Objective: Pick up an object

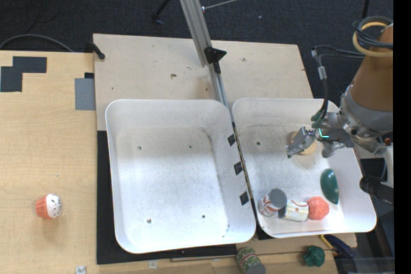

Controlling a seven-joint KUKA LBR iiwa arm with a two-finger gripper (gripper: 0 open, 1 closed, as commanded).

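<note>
Two bins are sitting side by side on the bench. The right bin is holding a ball, a can and a leaf-shaped piece near its front edge; the gripper is hanging behind them.

Red-white toy on wood floor; maybe can below bins

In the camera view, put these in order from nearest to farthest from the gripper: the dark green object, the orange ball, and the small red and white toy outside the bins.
1. Dark green object, just below the gripper.
2. Orange ball, near the right bin's front edge.
3. Red and white toy, far left on the wooden board.
</note>
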